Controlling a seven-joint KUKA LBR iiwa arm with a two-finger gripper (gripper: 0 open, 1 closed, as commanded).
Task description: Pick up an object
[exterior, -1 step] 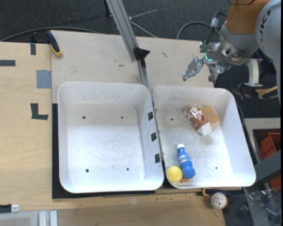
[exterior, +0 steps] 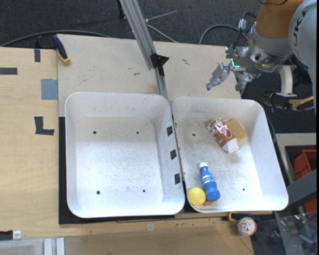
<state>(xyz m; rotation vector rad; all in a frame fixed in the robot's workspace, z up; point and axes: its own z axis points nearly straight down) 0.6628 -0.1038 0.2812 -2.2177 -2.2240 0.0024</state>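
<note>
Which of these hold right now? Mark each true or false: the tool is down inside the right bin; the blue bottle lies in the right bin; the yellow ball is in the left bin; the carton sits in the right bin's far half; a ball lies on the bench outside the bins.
1. The tool is inside the right bin. False: it hangs beyond the bin's far rim.
2. The blue bottle lies in the right bin. True.
3. The yellow ball is in the left bin. False: it is in the right bin, beside the bottle.
4. The carton sits in the right bin's far half. True.
5. A pale ball lies outside the bins. True.
</note>
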